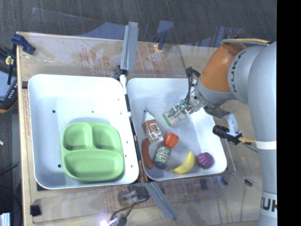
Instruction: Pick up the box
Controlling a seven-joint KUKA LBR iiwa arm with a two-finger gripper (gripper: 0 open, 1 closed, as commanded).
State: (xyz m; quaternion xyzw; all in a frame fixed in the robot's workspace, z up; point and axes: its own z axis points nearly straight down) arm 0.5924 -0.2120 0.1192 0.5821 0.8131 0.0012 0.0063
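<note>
Nearest the camera, along the front wall of the right bin (214, 171), a banana (184, 163), a purple plum-like fruit (204, 160), a small green-labelled can (162, 157) and a reddish sausage-shaped item (146, 154) are lined up, with an orange piece (171, 139) just behind the can. In the left bin (42, 88) a green divided tray (93, 150) is seen lying flat. Just beyond the can, the box (151, 129), a small brown-and-white carton, is found lying close to the dividing wall, untouched. Farther back, the gripper (181, 108) is poised over a small green-printed packet (174, 117), well apart from the box; how far it is open cannot be told. The approach step is judged to be in hand, off target. A shift toward the dividing wall and a descent over the box would be called for next.
</note>
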